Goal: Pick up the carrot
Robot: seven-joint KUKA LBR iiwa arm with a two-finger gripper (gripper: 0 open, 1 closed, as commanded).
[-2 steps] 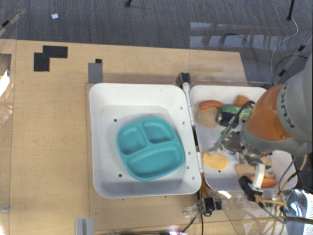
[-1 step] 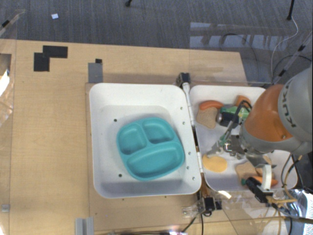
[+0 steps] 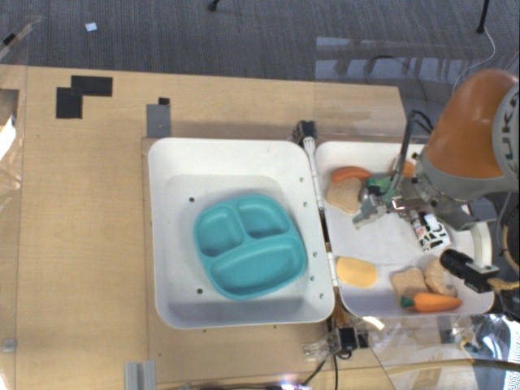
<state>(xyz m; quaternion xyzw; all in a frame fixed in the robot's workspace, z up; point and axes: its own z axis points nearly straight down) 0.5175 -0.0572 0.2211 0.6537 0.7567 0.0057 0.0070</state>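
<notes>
Carrot (image 3: 436, 302): I log it lying flat on the floor of the right bin (image 3: 487, 302), down at about five o'clock in that bin, close to the near wall, its green tip pointing toward nine o'clock and its orange body running toward three.

Working across from nine o'clock: the left bin (image 3: 166, 242) holds a teal divided plate (image 3: 250, 247), set slightly askew, roughly central.

Past the divider into the right bin, I note a yellow oval food piece (image 3: 357, 272) at about seven o'clock, near the shared wall. At about eleven o'clock sits a tan bread-like piece (image 3: 344, 194) with an orange-red item (image 3: 350, 173) touching its far edge.

The gripper (image 3: 366, 210) hangs just beside that bread piece, on its three o'clock side, well apart from the carrot. I cannot tell from this view how its pincer stands, and I see nothing clearly between its tips.

Two tan chunks (image 3: 422, 280) lie touching the carrot at its twelve o'clock side. The arm (image 3: 471, 140), grey with its orange band, enters from three o'clock.
</notes>
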